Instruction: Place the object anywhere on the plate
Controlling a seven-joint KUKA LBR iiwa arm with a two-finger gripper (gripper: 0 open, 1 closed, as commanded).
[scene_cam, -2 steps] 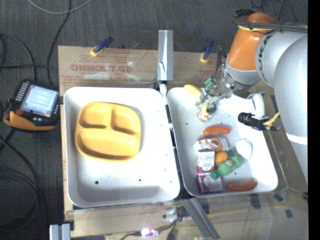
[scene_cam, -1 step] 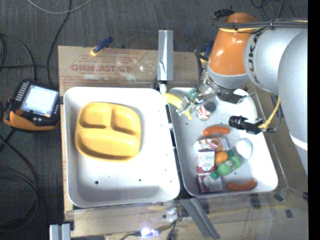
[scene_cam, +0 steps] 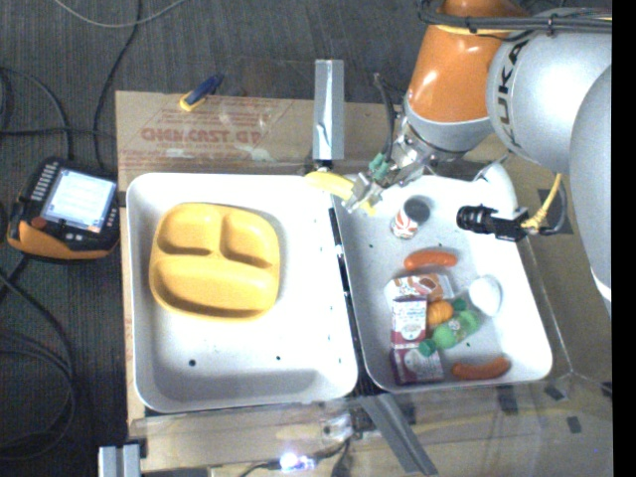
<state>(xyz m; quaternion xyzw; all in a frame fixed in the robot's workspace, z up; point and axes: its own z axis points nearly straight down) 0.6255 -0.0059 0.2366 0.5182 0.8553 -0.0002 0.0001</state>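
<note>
Banana (scene_cam: 328, 182), yellow, sits between the fingers of the gripper (scene_cam: 364, 193), clamped at its right end, above the rim where the two bins meet, not on the plate. One yellow plate (scene_cam: 215, 258), three compartments, lies in the left bin (scene_cam: 179, 366). Right bin (scene_cam: 527, 336) holds two sausages (scene_cam: 430, 259) (scene_cam: 481, 369), a small can (scene_cam: 406, 218), cartons (scene_cam: 408, 318) with print too small to read, an orange piece, green bits, a white egg-like thing (scene_cam: 485, 291). Cardboard sheet (scene_cam: 204, 132) behind the bins shows mirrored red lettering, unreadable. One teach pendant (scene_cam: 62, 210) left on the surface, one blue-yellow marker (scene_cam: 201, 90). The arm (scene_cam: 517, 68) shows letters "KU".
</note>
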